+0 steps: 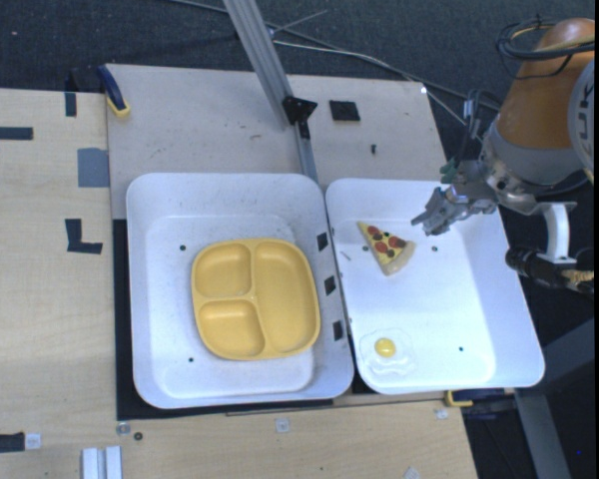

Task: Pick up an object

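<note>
You've got the gripper (431,218) just right of the pizza slice (385,246), can't tell its state, so center over it before dropping.

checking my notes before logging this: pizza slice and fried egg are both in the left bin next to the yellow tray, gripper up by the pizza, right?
Not quite. The camera view shows the pizza slice and fried egg in the right bin; the yellow tray sits alone in the left bin. The gripper is indeed up by the pizza.
</note>
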`<state>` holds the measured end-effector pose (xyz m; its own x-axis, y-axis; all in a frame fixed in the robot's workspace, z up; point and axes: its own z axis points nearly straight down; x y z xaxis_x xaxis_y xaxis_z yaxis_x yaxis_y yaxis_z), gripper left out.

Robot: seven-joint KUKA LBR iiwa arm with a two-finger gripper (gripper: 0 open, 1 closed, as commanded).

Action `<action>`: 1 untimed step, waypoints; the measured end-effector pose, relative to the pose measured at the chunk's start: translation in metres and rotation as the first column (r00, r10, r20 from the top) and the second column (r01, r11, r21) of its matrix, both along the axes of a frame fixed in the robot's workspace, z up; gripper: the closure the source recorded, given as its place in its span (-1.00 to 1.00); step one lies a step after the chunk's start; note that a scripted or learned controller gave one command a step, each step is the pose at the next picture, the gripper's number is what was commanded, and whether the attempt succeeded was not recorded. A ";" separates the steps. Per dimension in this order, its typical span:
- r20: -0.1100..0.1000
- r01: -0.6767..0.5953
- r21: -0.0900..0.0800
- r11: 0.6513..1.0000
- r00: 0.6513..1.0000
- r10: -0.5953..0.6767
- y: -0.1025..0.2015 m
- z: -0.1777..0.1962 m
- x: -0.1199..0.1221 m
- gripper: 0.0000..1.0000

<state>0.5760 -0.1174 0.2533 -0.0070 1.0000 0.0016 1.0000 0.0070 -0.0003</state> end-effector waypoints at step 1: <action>-0.003 0.002 -0.001 1.000 1.000 -0.002 0.050 -0.016 0.004 1.00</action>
<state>0.5802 -0.0673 0.2374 -0.0054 1.0000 0.0006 1.0000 0.0054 -0.0028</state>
